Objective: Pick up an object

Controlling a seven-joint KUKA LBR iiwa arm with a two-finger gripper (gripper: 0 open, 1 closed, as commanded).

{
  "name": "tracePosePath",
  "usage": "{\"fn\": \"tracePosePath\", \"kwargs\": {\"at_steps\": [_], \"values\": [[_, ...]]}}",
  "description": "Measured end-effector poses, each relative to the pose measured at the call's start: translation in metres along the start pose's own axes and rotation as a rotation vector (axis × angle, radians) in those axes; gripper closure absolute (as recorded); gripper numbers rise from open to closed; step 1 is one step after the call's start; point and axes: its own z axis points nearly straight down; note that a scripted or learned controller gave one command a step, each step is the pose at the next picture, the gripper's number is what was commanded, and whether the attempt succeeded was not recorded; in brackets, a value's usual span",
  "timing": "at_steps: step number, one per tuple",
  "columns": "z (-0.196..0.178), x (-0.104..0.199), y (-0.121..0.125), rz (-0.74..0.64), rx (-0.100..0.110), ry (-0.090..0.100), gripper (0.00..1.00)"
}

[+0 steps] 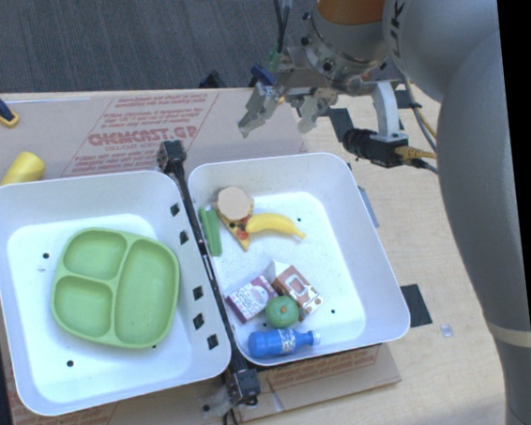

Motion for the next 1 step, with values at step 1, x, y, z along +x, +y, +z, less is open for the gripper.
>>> {"fn": "tracePosePath", "kwargs": {"at_steps": [1], "values": [[-0.0106, -0.028, 0.0073, 0.003, -0.001, -0.001, 0.0]]}}
